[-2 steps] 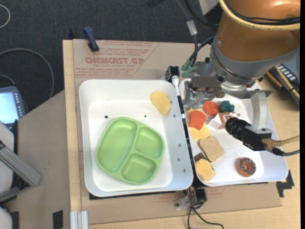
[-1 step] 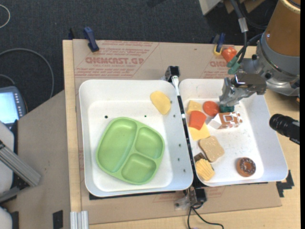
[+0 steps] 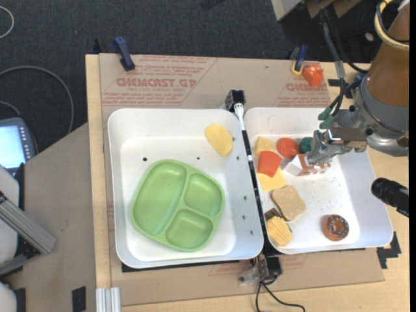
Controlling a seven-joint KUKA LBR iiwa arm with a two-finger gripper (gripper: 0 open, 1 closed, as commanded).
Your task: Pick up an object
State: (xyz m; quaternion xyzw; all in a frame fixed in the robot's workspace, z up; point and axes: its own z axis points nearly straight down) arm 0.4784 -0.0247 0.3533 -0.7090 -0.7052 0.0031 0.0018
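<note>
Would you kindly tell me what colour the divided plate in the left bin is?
The divided plate is light green, seen clearly in the camera view.

Tool [image 3: 316,163] low in right bin [image 3: 364,194] beside tomato [image 3: 287,147]

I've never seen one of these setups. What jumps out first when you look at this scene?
The big green divided plate lies in the left bin, with a yellow food piece near that bin's far right corner. The right bin holds a crowd of toy foods, among them a red tomato, a slice of toast and a chocolate doughnut. The gripper hangs low over that bin's far half.
</note>
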